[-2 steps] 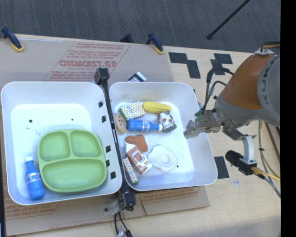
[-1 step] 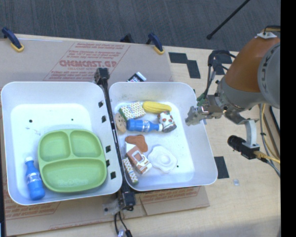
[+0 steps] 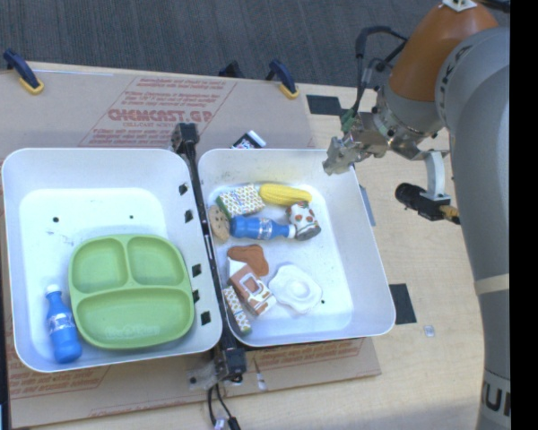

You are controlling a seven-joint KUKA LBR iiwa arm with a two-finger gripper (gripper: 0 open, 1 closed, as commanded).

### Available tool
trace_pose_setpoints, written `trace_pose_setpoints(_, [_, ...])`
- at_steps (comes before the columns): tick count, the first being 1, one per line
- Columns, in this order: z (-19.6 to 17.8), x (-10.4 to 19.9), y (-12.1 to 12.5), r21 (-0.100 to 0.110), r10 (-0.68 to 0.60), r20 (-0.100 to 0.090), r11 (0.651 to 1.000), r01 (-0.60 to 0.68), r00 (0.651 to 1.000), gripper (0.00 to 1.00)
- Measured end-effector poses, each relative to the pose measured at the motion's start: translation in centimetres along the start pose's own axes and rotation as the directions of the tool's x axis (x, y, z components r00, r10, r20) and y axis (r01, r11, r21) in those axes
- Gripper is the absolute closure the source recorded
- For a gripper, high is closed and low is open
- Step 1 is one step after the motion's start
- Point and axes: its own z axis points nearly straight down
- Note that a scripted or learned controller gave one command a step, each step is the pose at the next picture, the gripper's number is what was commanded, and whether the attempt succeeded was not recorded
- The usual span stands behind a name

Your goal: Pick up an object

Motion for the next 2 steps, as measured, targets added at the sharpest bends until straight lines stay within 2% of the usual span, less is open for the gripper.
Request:
trace_pose_setpoints(1, [-4.0,-0.5,1.6,-0.001,-0.002,0.001,1.000,0.002,1.000,1.00])
trace_pose_setpoints(2, [0.8,-0.5,1.5,0.006,-0.001,-0.001,1.000,0.001,1.000,1.00])
